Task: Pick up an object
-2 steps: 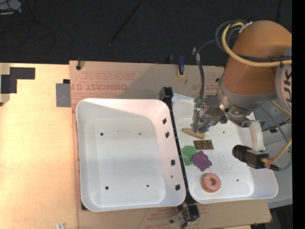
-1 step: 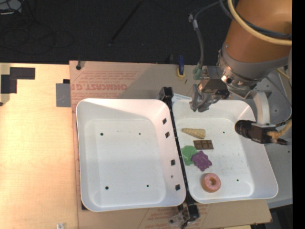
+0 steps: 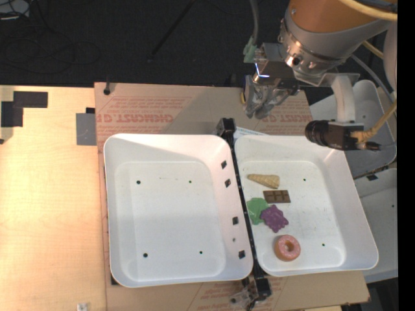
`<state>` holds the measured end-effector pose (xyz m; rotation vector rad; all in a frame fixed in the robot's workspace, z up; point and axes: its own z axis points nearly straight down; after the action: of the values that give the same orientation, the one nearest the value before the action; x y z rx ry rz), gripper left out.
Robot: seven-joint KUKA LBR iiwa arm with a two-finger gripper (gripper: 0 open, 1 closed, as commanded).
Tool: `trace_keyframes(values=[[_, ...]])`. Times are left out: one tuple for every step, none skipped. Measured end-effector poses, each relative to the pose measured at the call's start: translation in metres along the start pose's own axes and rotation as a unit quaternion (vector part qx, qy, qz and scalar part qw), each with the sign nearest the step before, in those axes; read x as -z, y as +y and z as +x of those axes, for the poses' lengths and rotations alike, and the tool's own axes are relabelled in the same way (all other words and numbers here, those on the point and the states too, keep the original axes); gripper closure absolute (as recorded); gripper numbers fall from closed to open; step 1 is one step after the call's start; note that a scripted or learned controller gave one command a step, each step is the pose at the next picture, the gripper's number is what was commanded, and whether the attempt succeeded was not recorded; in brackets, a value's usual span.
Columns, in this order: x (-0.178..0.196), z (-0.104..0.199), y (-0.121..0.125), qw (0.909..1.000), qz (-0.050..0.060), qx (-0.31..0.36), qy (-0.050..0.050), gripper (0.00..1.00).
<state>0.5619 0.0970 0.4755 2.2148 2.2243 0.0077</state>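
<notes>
pincer (image 3: 262,106) hangs above the far edge of the right bin (image 3: 350,193), just beyond that bin's far rim and near the divide between the two bins; whether it is released or clenched i cannot tell, since its tip is a dark blur against the cardboard, and nothing can be made out in it. the grey arm (image 3: 324,24) with its orange band comes in from the desk's far right corner.

all the candidate objects lie in the right bin, gathered along its left side beside the divide. nearest the far rim is a pale cone-shaped piece (image 3: 263,181). just below it lies a small brown chocolate-like bar (image 3: 277,197). next come a green piece (image 3: 256,210) and a purple piece (image 3: 275,218), touching or overlapping one another. closest to the near rim sits a pink ring doughnut (image 3: 286,247), a little apart from the rest. the left bin (image 3: 123,238) holds nothing that i can see.

as i judge it, the task is at its start: no object is lifted, all five rest flat on the bin floor, and the pincer is high and well apart from them. what remains is the whole of it: choosing one, coming down over it, closing on it and raising it clear. the doughnut or the cone, standing freer, look the easier choices.
</notes>
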Motion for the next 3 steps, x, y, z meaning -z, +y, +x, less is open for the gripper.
trace_keyframes(values=[[-0.116,0.041,0.013,0.9999,0.010,-0.001,-0.002,1.00],[-0.221,-0.017,-0.044,0.9999,0.013,-0.005,-0.003,1.00],[-0.131,0.018,-0.020,1.0000,-0.001,-0.001,0.000,1.00]])
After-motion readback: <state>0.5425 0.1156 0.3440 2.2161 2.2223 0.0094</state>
